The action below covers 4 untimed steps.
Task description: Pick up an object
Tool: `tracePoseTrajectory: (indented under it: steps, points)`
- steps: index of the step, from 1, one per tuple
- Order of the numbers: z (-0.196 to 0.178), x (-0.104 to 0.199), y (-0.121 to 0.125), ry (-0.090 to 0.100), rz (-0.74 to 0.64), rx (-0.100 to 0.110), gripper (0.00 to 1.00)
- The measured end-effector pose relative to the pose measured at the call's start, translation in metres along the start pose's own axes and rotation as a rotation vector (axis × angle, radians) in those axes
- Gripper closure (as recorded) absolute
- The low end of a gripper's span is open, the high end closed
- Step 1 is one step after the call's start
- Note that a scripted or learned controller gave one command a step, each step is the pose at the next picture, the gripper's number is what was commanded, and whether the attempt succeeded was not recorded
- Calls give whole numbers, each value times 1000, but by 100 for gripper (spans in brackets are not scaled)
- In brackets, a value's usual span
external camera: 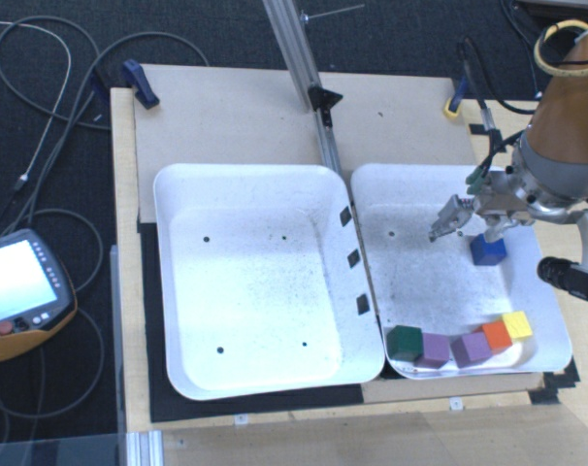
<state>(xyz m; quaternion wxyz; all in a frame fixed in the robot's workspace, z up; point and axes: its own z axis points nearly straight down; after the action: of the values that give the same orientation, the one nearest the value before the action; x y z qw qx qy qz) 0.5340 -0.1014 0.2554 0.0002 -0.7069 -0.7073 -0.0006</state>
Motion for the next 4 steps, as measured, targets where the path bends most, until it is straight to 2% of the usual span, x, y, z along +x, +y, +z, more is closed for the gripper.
tracePoseTrajectory:
  steps: [1, 2, 3, 4]
  points:
    - [-41, -46, 19, -5, 3, -7, 0]
    - [-63, -64, 27, -3, 1, -4, 0]
    - [-135, -74, 33, -5, -1, -10, 0]
    - [-156, -69, 36, -3, -1, -6, 0]
